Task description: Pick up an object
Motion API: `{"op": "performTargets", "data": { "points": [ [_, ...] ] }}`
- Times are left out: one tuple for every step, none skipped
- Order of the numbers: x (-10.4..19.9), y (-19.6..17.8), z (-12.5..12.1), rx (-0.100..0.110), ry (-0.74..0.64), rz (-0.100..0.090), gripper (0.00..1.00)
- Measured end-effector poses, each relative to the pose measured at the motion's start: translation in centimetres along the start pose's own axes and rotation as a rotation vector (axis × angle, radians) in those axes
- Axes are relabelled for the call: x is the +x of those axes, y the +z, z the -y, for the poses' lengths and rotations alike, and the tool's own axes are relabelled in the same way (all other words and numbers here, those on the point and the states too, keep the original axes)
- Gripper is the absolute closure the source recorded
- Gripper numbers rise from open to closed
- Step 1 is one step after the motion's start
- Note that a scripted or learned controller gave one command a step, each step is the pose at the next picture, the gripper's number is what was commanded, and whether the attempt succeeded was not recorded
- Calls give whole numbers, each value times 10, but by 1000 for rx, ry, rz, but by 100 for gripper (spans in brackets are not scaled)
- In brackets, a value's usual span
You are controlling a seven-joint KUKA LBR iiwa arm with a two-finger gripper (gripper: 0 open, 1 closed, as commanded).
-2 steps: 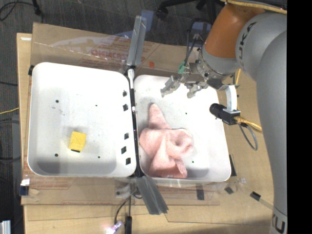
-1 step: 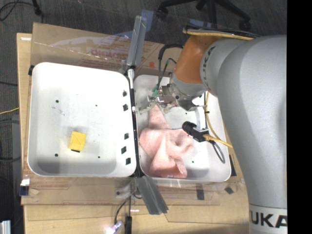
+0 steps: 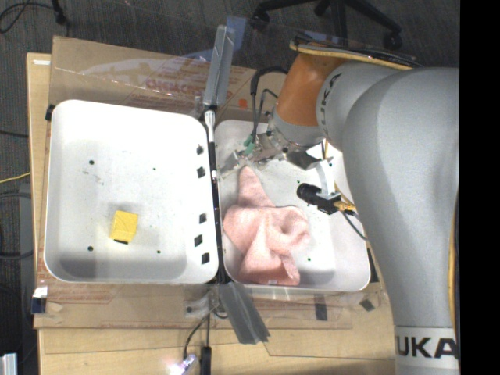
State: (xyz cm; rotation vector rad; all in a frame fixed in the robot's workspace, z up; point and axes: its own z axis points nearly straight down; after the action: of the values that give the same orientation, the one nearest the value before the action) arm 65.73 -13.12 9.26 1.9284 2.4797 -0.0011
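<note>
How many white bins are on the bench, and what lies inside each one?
2. The left bin holds a yellow block. The right bin holds a pink cloth; the arm may hide more there.

Crumpled pink cloth (image 3: 264, 237) in right bin; yellow block (image 3: 124, 226) in left.

You see two bins side by side on the surface (image 3: 39, 170). In the left bin (image 3: 70, 131) a small block (image 3: 124, 226) lies toward the near left part. In the right bin (image 3: 348, 268) a cloth (image 3: 262, 237) lies against the near left side. The pincer (image 3: 251, 151) sits at that bin's far end, just behind the cloth's far tip, the arm (image 3: 391, 178) reaching in from the right
</note>
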Motion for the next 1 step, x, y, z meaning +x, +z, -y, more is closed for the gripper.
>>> {"op": "performTargets", "data": {
  "points": [
    [1,-10,-1,0,-4,1,100]
  ]
}}
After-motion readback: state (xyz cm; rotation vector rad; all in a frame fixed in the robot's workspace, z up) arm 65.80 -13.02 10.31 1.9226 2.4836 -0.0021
